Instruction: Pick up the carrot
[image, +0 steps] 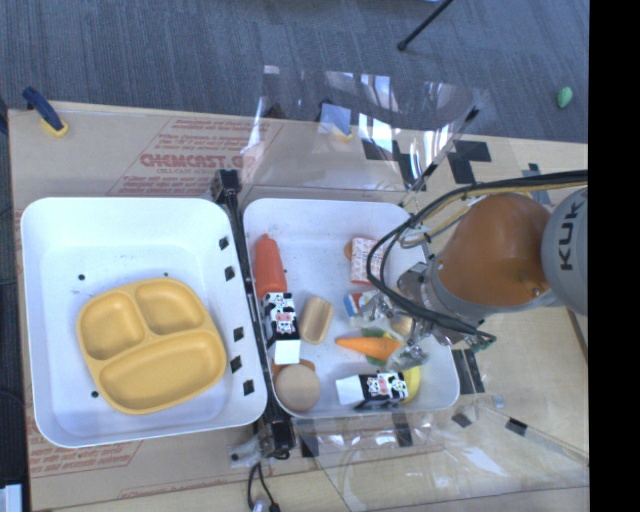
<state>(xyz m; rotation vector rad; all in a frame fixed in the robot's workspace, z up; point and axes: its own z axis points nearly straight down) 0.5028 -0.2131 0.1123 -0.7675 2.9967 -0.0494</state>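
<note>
The carrot (366, 347) is small and orange, with a green top, and lies in the right bin (320, 215) near its front right. Its tip points left. My gripper (406, 336) reaches in from the right, low over the bin, directly beside the carrot's thick end. The wrist and cables hide how close the two are. The arm's orange band (492, 252) hangs above the bin's right wall.
Around the carrot lie a cow-print carton (380, 387), a yellow piece (411, 380), an egg (297, 388), a bread slice (317, 318), a second cow-print carton (282, 318), a long red item (268, 264) and a red-white packet (361, 257). The left bin holds a yellow divided plate (150, 345).
</note>
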